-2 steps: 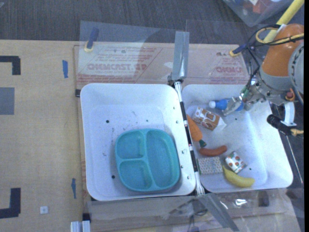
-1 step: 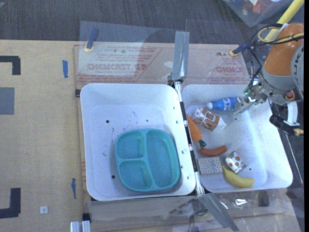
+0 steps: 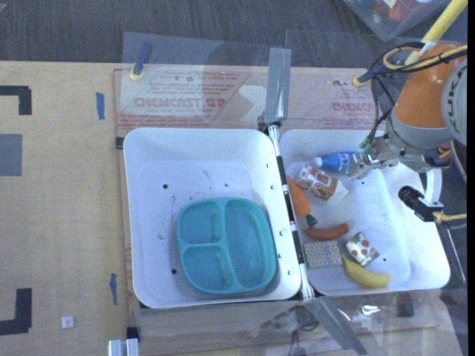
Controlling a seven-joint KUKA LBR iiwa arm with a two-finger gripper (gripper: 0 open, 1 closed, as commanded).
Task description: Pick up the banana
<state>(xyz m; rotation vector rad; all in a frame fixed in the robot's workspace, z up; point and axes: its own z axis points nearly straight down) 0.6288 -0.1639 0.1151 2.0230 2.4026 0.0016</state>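
Observation:
The yellow banana (image 3: pixel 366 274) lies in the right bin (image 3: pixel 415 228), near its front edge, curved and flat on the floor. A small red-and-white patterned can (image 3: pixel 361 248) rests just behind it, touching or nearly touching. My gripper (image 3: pixel 369 158) hangs over the back of the same bin, beside a blue bottle (image 3: pixel 335 162), well behind the banana. Nothing shows in its grasp. The arm's orange band (image 3: pixel 424 87) sits above it at the upper right.
In the right bin there are also a small carton (image 3: pixel 318 182), a carrot (image 3: pixel 299 201), a sausage (image 3: pixel 326 231) and a speckled pad (image 3: pixel 323 254). The left bin (image 3: pixel 148 199) holds a teal divided plate (image 3: pixel 225 245). A metal divider (image 3: pixel 286 199) separates the bins.

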